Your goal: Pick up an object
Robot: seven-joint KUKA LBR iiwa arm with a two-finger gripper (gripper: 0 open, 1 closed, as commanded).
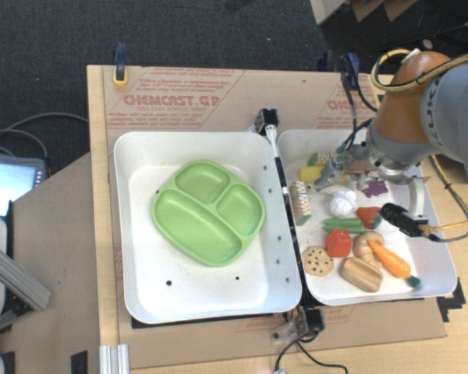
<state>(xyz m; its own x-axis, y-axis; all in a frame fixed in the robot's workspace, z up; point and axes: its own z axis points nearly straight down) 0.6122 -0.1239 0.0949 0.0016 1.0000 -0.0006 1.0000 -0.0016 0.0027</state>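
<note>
We see the arm [421,104] reaching in from the right, wrist bent down over the right bin [444,283]. Claw [351,166] sits low among the toy food [359,240]; can't tell its grip state. Green plate [209,211] in the left bin [132,209].

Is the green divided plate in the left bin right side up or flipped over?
Right side up. The green divided plate lies flat in the left white bin, its three compartments facing upward with nothing in them.
</note>
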